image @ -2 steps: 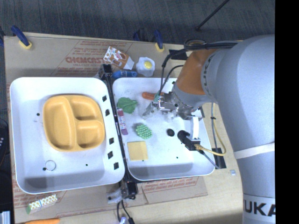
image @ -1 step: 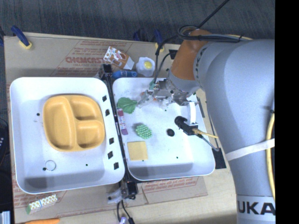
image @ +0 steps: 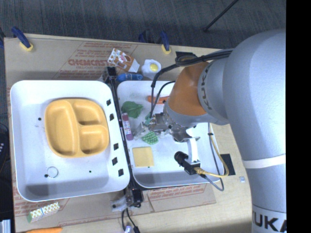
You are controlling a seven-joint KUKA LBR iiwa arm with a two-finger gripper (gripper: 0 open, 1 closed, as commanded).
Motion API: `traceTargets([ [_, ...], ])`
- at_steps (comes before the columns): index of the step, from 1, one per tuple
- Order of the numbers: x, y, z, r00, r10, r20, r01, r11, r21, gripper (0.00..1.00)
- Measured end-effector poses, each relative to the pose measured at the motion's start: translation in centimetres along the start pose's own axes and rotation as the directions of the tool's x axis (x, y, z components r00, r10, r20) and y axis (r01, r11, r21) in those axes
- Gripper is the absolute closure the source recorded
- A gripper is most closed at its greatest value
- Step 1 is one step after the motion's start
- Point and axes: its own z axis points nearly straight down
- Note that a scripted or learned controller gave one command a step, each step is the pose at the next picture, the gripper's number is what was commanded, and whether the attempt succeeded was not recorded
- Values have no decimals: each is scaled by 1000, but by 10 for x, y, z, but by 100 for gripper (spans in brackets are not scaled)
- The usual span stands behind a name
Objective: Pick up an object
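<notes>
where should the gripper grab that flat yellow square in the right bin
The yellow square lies flat on the floor of the right bin, near its left wall. A straight-down approach looks best, with fingers closing across two opposite edges; its right and lower edges look free. Being so flat, it may slip.

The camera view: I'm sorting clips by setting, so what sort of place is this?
Probably a robotics lab test bench, not a kitchen. A grey robot arm reaches over two white bins set on cardboard clamped to the bench, holding a yellow divided tray and toy food such as a cheese slice.
</notes>
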Motion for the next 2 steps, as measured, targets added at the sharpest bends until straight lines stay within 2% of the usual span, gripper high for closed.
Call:
traceTargets([
  [1,3,-53,1,987,161,-1,-161,987,0,0],
  [2,-4,-36,0,986,166,0,-166,986,-2,0],
])
